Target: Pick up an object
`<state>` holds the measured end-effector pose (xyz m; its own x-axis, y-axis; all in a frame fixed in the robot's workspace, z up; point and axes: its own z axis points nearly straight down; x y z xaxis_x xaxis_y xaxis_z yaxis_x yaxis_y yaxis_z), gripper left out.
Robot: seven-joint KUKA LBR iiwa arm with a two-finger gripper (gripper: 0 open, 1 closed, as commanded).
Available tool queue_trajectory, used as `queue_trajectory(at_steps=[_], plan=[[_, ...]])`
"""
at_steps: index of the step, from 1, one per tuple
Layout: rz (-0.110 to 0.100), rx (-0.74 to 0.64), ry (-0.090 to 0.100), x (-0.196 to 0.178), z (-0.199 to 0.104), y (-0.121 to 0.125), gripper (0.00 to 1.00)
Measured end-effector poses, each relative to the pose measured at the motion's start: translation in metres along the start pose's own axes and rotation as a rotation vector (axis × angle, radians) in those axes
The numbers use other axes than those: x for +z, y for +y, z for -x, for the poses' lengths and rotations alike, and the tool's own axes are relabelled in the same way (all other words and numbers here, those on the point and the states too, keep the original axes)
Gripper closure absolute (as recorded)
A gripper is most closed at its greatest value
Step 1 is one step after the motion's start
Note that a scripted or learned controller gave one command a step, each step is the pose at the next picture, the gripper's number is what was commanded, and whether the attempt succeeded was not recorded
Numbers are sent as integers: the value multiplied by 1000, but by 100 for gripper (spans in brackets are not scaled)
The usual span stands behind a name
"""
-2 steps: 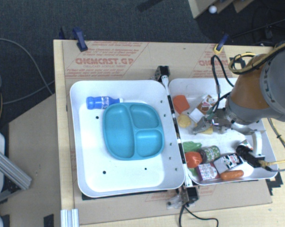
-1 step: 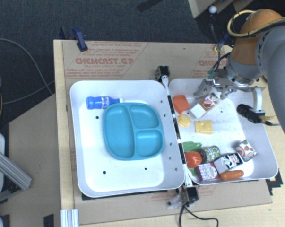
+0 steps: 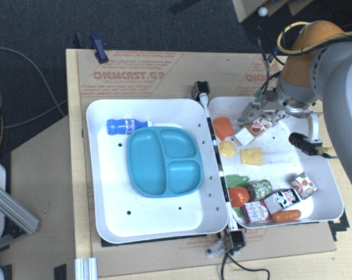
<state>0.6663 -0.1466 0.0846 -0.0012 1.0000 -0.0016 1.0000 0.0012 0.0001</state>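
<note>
while the arm reaches in from the right, the pincer point(image 3: 261, 120) hangs low over the far part of the right bin point(image 3: 276, 156), near its far edge. whether it is apart or together cannot be told from this angle, and nothing is visibly clamped in it. a small red-and-white packet point(image 3: 259, 128) lies right under its tip; whether the two touch is unclear.

the left bin point(image 3: 97, 156) carries a blue bottle point(image 3: 126, 125) lying on its side near the far left corner. just beside it, a blue divided plate point(image 3: 164, 160) sits flat across the middle.

in the right bin, an orange block point(image 3: 223, 127) lies by the left edge. a round yellow piece point(image 3: 227, 150) is just nearer than it, and a white box point(image 3: 244, 136) rests between the orange block and the packet. a yellow wedge point(image 3: 251, 156) lies near the middle, apart from the pincer.

along the near edge the things crowd together: a green leafy piece point(image 3: 235, 181) and a red piece point(image 3: 239, 196) at the left. then come a green can point(image 3: 261, 189), a maroon carton point(image 3: 255, 212), a black-and-white carton point(image 3: 282, 200), an orange sausage point(image 3: 285, 216), and a small red-and-white carton point(image 3: 304, 184) toward the right edge. the white box and the orange block stand closest to the packet on its left side.
</note>
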Motion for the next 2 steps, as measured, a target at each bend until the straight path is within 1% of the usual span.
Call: queue_trajectory(at_steps=[1,2], plan=[[5,-2,-3,-12,0,1,100],[4,-1,-3,-11,0,1,0]])
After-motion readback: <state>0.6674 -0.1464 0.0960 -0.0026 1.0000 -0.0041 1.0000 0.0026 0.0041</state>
